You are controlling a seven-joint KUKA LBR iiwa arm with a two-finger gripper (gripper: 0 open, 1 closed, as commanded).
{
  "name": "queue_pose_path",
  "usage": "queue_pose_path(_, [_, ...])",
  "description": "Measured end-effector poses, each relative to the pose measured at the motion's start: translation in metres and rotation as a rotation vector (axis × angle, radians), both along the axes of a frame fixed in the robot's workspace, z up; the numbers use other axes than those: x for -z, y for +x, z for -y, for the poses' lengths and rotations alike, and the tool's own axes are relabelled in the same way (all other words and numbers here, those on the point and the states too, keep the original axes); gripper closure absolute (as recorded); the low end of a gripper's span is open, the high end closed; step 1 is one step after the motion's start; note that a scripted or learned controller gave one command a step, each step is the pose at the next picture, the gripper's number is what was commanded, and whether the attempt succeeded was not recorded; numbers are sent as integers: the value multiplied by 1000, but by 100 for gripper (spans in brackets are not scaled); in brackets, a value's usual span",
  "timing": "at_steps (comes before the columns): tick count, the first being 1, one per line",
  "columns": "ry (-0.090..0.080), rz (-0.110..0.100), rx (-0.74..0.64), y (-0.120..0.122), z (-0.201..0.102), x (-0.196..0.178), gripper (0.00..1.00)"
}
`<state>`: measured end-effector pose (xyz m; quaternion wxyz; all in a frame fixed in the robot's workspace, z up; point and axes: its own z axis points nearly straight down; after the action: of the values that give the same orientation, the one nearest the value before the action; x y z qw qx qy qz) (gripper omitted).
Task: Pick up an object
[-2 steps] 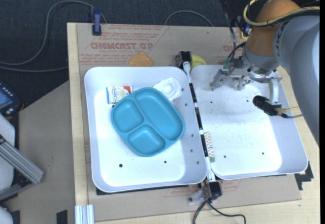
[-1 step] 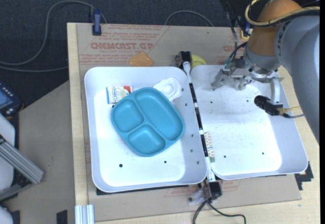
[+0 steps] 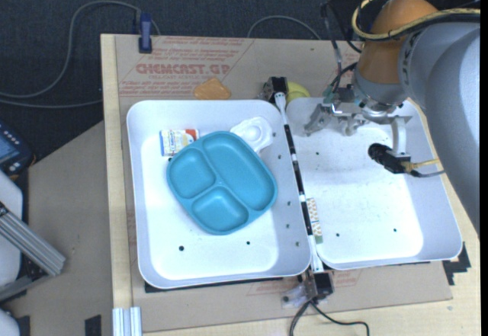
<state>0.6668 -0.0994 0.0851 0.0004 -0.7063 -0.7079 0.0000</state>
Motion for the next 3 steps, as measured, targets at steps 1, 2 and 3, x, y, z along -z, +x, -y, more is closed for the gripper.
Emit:
queue_pose_path(1, [0, -1, 1, 0, -5, 0, 0])
queue_pose_path(2, [-1, 2, 1, 0, -5, -11, 100])
queue_pose_path(3, [-1, 1, 1, 0, -5, -10, 0])
